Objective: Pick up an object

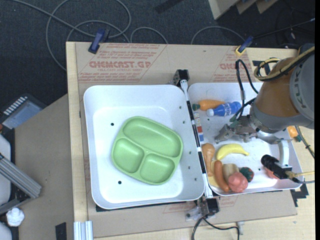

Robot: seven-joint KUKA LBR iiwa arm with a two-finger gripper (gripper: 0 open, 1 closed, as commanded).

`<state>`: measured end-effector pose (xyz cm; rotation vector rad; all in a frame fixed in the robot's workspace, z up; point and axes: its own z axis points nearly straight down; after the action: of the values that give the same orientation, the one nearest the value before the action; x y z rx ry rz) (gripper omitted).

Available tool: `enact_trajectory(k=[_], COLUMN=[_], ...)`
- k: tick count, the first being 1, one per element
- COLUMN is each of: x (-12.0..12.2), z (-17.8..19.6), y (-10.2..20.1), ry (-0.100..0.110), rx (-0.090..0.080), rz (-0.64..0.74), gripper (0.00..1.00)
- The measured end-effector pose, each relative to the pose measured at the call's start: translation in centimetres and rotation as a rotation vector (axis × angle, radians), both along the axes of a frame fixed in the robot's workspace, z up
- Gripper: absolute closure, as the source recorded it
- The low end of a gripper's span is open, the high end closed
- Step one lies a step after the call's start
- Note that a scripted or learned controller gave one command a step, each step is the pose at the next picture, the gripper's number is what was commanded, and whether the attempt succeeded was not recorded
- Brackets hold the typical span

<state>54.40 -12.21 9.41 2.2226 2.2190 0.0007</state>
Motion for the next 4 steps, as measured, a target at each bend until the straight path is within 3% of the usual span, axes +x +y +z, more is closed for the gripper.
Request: enact_trajectory(k=[1,2,3,4], x=[-3.6,-3.5,-4.1,-4.2], z=[-1.0,0.0,9.1,9.0], y=[2.9,2.9,9.6,9.5], ry=[0.002,-0.001,0.000,0.001], rx=[0.001,0.000,0.001,0.000], rz=[0.001,0.000,0.003,0.002], gripper=[0.00,1.00,1.00,0.00])
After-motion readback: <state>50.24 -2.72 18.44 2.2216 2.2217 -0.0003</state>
